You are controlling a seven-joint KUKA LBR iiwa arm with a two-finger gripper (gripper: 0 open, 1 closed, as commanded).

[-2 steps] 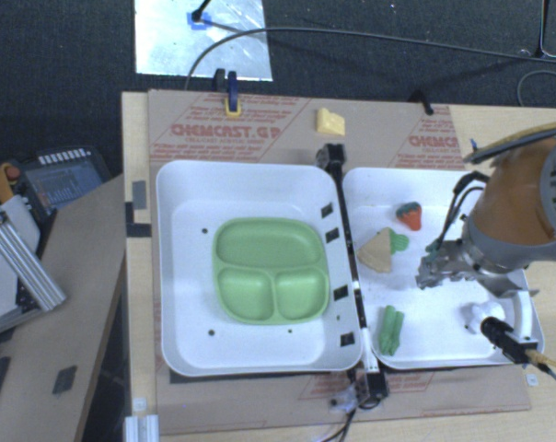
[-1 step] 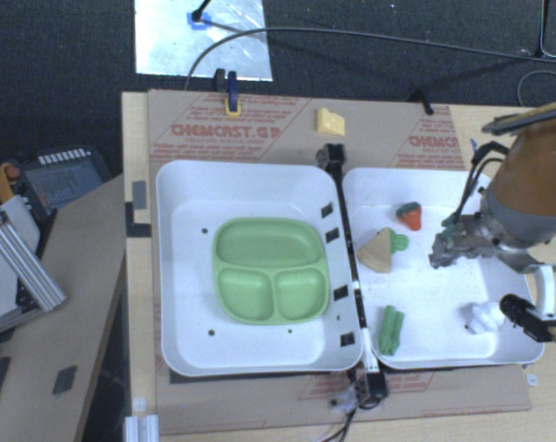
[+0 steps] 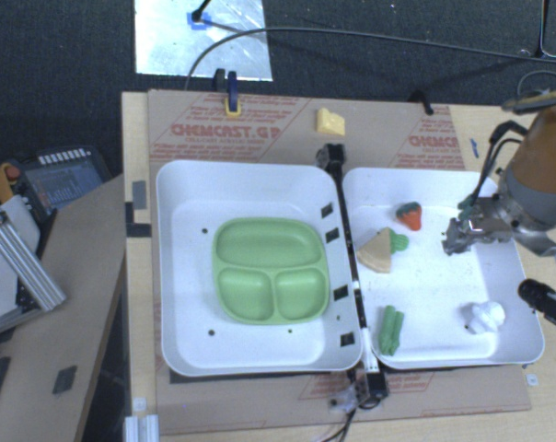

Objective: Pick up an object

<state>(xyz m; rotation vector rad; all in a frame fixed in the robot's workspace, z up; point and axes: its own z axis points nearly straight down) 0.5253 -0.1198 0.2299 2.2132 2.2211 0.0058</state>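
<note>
Two white bins side by side on cardboard sheet. Arm cut off at the right frame edge, orange band and wrist in shot, rest out of frame. Gripper dark and small, low over upper right part of right bin, tip lost in clutter of cables and brackets. Cannot tell how far open. Nothing visibly held; contact with bin floor not readable either.

Five loose items in right bin, well apart from gripper except the nearest:
- orange-red toy vegetable with green top, near the bin's back, left of gripper, not touching it
- tan wedge, maybe toy sandwich or pizza slice, near left wall
- small green piece touching wedge's right edge, shape unclear
- green pod-like toy near front left corner, lying lengthwise
- white lumpy object near front right, blurred against white floor, kind not readable

Left bin carrying green divided plate, three compartments, roughly centred.

Off the bins: yellow cheese-like wedge on cardboard behind bins; blue and yellow clamp at cardboard's back edge; shiny foil sheet on dark floor; black cable running across the top. Control pendant at left, partly cut by aluminium profile.
</note>
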